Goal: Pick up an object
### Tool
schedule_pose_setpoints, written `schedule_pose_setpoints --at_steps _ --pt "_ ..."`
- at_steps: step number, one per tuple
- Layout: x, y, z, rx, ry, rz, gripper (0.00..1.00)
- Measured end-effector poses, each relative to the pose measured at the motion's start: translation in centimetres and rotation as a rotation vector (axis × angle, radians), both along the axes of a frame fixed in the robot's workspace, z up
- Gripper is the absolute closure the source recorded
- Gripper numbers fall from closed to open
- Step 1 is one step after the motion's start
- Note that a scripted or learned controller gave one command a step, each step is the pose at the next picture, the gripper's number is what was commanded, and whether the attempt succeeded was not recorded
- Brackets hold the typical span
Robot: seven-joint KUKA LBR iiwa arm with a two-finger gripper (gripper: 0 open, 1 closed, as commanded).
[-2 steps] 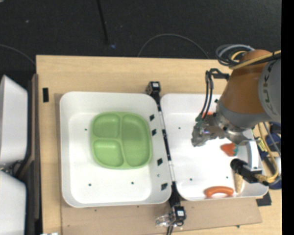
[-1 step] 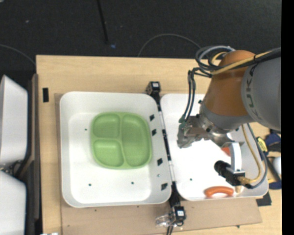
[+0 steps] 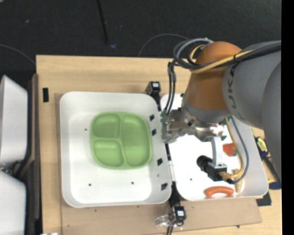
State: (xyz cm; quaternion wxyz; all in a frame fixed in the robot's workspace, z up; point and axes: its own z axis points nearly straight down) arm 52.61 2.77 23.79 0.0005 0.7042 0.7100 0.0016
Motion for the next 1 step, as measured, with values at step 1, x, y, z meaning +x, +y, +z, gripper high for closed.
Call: schedule_pose_setpoints --at_steps 1 --pt "0.21 6.16 -0.45 0.0 0.002 0.0 1.0"
